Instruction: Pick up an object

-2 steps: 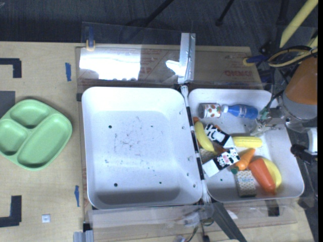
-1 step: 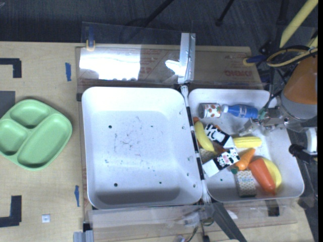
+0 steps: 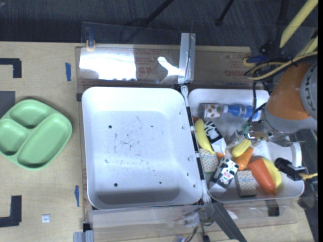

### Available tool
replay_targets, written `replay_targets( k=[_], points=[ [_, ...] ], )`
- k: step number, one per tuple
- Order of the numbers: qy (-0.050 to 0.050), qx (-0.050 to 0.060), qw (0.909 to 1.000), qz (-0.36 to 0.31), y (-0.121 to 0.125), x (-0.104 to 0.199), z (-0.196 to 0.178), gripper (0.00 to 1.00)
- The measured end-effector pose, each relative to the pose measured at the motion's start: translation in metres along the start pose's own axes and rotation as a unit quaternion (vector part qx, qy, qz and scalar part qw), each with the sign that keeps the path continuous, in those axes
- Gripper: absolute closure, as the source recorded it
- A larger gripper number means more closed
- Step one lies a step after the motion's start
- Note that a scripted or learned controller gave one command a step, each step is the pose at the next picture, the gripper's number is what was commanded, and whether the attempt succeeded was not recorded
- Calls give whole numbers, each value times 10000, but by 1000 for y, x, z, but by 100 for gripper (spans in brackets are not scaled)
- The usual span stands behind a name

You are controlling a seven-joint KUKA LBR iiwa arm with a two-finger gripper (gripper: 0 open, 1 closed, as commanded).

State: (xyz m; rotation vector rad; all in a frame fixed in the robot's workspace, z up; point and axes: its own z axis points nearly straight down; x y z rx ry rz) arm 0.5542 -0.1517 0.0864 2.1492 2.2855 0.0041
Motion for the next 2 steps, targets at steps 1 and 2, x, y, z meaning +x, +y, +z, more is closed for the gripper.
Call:
replay_targets(
  k=[1, 2],
  points=[
    [11, 28, 9982, -606, -1, 15, -1, 0],
    [13, 27, 9982, -592, -1, 14, -9, 100]
  ],
)
